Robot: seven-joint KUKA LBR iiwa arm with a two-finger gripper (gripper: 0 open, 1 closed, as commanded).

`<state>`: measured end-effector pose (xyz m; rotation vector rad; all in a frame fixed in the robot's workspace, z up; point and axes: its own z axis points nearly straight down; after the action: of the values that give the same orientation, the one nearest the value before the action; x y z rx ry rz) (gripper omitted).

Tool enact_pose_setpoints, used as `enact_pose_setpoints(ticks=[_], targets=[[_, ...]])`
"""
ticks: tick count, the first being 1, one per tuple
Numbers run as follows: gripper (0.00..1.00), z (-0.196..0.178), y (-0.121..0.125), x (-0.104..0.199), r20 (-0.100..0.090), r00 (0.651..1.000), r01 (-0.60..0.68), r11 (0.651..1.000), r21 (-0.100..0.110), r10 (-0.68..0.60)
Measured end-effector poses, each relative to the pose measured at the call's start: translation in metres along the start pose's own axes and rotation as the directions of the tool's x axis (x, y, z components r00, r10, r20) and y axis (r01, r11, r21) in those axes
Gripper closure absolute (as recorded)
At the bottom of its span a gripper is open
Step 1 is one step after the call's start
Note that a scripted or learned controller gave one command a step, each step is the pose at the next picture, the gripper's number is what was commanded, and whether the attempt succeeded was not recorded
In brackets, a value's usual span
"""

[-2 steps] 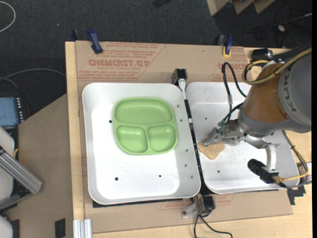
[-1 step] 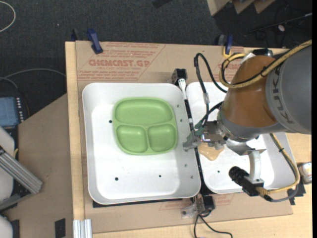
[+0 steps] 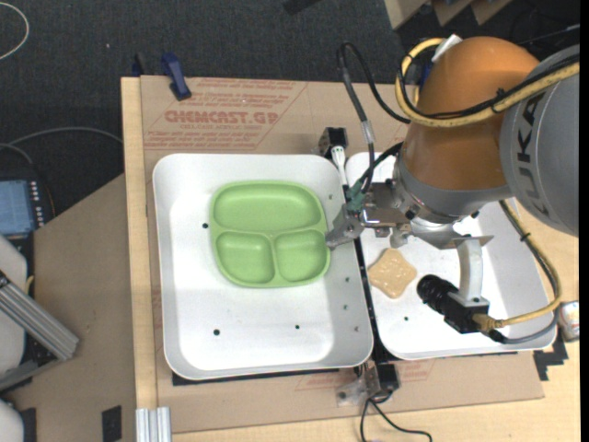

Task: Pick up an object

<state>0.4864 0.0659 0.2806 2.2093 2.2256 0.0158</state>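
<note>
Gripper (image 3: 354,221): frame centre, finger state cannot be told | green tray (image 3: 270,233): left bin | rim should be pinched squarely.

**Arm over the seam between 2 bins**

The left bin (image 3: 184,320) holds a green divided plate (image 3: 270,233) with 3 compartments, lying flat in its upper half. The right bin (image 3: 433,339) holds a tan, toast-like piece (image 3: 391,273) near its left wall. The arm (image 3: 469,118), orange-banded, hangs over the right bin, and its hand (image 3: 354,219) sits at the seam between the bins, beside the plate's right edge; it seems to touch the rim, though the wrist hides the fingers.
</note>
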Motion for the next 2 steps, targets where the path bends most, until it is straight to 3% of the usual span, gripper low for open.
enact_pose_setpoints(ticks=[1, 2], targets=[[0.0, -0.195, -0.004, 0.023, -0.002, 1.0, -0.003, 1.0, -0.008, 0.003], [0.0, -0.246, -0.004, 0.08, 0.0, 1.0, 0.0, 1.0, 0.003, 0.0]])
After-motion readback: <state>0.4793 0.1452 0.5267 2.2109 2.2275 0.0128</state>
